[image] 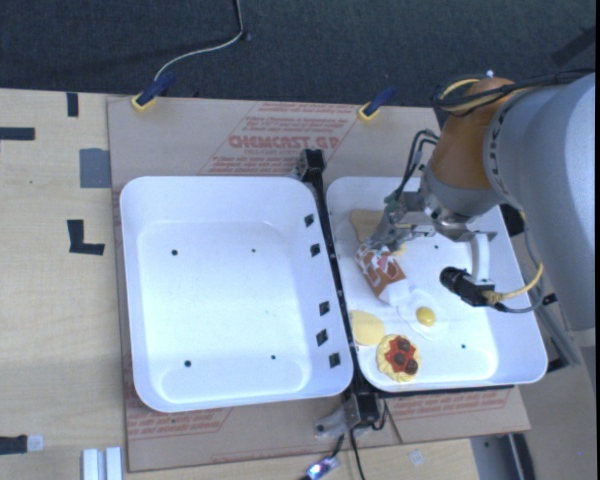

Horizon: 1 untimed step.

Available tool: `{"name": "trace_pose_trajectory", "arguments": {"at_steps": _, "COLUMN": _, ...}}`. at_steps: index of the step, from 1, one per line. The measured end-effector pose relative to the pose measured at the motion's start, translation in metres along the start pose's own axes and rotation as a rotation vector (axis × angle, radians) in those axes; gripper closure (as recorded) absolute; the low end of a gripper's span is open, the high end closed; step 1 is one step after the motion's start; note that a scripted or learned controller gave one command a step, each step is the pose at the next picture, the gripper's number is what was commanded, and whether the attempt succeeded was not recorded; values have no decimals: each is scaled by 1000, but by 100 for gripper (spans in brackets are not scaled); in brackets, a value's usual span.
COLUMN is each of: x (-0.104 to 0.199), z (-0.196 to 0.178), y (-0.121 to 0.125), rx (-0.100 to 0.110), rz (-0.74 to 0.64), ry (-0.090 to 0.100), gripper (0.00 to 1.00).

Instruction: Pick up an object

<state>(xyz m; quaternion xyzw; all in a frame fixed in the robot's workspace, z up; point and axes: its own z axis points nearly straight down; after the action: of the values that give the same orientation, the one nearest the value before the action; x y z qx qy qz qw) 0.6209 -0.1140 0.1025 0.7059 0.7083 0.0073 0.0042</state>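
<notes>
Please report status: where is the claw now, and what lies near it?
Claw low in right bin, above red-and-white packet; grip unconfirmed. Fried egg, yellow piece, small pizza close by.

The arm (555,198) is a thick, rounded tube of pale grey with a smooth, faintly glossy shell. Above the wrist runs a broad orange band (468,138), domed and shiny (a yellowish cable loops over its top). Below it the wrist (460,208) narrows into darker grey metal parts. Thin black cables arc beside it, and a black cylindrical fitting (460,285) trails a yellow cable.
</notes>
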Motion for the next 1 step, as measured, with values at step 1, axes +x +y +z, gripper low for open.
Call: {"name": "trace_pose_trajectory", "arguments": {"at_steps": 1, "x": 0, "z": 0, "y": 0, "rx": 0, "rz": 1, "ry": 0, "gripper": 100}}
